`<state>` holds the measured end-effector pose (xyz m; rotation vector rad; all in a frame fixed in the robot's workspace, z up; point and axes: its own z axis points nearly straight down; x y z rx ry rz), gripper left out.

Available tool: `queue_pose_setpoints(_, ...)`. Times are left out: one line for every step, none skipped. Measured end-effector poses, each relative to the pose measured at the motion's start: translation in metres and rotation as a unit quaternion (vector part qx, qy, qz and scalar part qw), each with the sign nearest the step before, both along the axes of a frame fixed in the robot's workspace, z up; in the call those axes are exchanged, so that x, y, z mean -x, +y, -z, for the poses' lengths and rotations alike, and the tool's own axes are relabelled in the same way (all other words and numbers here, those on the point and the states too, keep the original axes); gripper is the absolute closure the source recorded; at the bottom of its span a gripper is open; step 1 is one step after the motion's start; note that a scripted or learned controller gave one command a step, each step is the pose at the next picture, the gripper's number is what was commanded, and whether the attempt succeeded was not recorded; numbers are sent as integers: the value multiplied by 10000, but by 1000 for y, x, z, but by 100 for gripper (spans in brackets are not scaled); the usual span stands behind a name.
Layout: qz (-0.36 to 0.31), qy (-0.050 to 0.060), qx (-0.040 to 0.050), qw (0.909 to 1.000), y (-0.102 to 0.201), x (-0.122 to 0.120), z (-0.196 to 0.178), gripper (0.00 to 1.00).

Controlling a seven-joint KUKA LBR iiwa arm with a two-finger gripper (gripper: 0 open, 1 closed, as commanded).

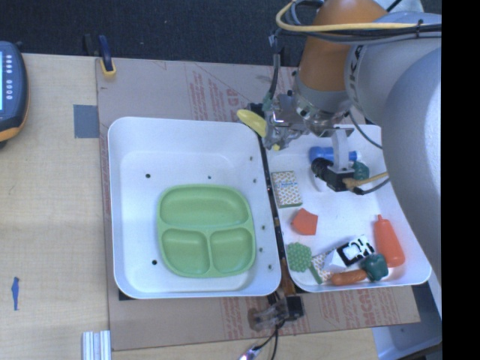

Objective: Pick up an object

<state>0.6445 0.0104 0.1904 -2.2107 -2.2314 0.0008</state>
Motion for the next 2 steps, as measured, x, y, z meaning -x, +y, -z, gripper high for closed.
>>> queue_pose_setpoints(56, -1, 19, 10000, -70, -12, -2, 100)
queue_pose_setpoints(19, 21, -8, 10000, -36, 41, -37, 100)
